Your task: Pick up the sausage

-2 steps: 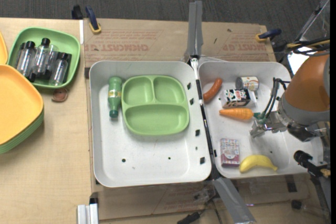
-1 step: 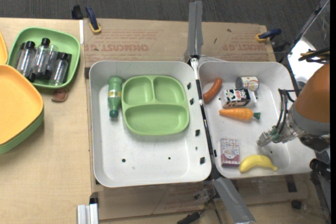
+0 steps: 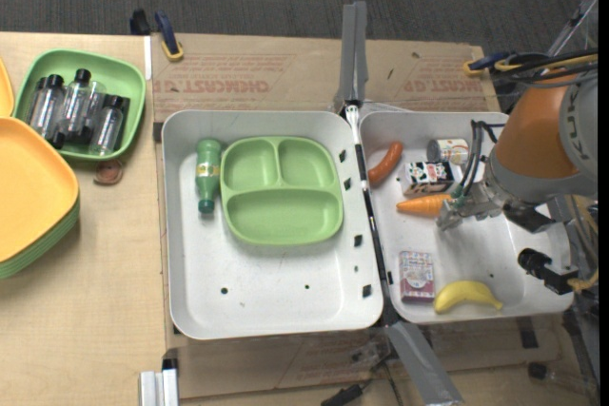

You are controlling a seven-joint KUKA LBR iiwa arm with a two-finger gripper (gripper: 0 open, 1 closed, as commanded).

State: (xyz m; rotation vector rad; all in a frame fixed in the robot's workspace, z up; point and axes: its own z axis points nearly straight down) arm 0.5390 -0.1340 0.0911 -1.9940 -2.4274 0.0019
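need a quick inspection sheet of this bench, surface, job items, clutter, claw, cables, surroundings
surface: two white bins, left bin and right bin, on a cardboard-covered bench
job's things: sausage lies in the right bin's far left corner, not gripped
clutter: carrot, banana, small box, carton, can; green tray and green bottle in left bin
grippers: claw low beside the carrot's right end
cables: dark cables along the arm
surroundings: orange plates, green dish of bottles, clamps

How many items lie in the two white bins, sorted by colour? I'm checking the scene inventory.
Green: 2, bottle and divided plate
Orange or red-orange: 2, sausage and carrot
Yellow: 1, banana
Printed packages or tins: 3, small can, dark carton, pink box
Total: 8
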